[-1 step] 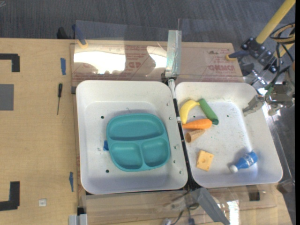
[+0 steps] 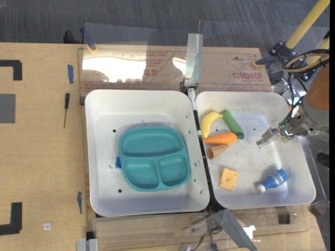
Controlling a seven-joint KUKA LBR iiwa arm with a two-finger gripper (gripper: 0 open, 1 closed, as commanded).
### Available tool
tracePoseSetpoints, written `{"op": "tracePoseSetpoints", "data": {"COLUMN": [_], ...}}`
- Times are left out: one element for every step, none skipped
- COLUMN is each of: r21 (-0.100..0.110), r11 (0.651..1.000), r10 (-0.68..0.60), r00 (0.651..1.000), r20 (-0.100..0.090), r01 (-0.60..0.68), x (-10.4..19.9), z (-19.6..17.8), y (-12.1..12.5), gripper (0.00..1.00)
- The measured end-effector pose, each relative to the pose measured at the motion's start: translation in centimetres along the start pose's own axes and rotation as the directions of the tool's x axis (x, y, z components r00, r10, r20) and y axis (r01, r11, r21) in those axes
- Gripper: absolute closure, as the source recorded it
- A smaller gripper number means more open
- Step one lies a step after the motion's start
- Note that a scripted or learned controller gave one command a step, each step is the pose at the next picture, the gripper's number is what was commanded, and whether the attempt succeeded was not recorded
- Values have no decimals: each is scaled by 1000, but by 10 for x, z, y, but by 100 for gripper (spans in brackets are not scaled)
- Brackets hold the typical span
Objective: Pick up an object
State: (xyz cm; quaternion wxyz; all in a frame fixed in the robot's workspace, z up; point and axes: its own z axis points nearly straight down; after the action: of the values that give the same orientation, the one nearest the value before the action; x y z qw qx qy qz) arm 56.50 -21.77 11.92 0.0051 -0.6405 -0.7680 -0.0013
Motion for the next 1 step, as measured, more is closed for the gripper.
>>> {"op": "tracePoseSetpoints", "data": {"r21": [-11], "r11": [986], "r10": [166], "r00": [986], "r20": [10], "r01": [-166], "x": [62], "z": [4], "y": [51], "gripper": [0]}}
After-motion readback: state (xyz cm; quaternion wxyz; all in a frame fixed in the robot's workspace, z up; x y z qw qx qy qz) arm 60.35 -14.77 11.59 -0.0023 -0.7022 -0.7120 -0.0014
